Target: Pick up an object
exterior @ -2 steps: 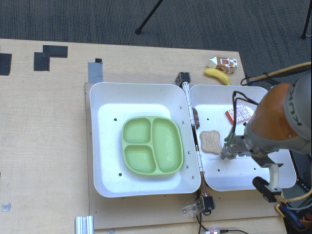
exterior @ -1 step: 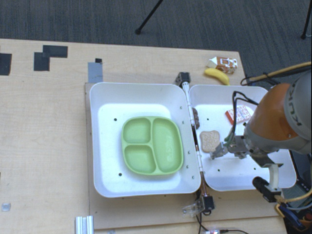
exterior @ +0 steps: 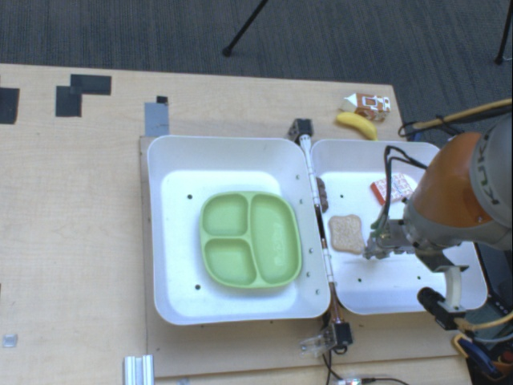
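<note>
While my tool [exterior: 375, 247] hangs low in the right bin [exterior: 401, 295], its state unclear to me, the bread slice [exterior: 346, 233] lies just beside; I should centre over it before closing.

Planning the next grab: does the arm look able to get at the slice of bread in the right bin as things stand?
Probably yes. The slice of bread lies flat and uncovered on the right bin's floor, and the gripper hangs right beside it with nothing between them. The red packet sits apart.
</note>
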Tool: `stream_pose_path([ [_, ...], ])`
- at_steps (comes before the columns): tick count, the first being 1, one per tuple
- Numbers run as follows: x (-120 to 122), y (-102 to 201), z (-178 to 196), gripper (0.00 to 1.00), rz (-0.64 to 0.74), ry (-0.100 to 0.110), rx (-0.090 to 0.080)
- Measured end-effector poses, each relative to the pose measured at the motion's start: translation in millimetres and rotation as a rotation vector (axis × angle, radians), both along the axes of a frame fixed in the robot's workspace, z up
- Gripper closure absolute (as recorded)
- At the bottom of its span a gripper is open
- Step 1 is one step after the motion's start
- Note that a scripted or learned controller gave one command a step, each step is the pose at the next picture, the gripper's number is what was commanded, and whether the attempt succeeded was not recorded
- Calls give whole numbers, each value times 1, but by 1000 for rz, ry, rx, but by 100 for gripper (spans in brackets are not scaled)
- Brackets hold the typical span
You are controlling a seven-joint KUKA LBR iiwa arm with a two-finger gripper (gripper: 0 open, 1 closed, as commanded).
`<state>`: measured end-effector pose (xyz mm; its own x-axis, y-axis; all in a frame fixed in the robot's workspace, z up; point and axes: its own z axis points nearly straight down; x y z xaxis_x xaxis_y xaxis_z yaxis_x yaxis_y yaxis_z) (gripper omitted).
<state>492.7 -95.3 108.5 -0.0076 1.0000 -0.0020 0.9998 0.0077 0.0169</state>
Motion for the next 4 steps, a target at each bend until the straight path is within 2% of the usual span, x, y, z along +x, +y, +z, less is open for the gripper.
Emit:
stream_pose_path([
  [1, 0, 0, 0, 0, 0, 0, 0],
  [2, 2, 1, 10, 100, 3, -3, 1],
  [3, 2, 1, 10, 0, 3, -3, 1],
  [4, -4, 7, -22, 0, -6, 11, 1],
])
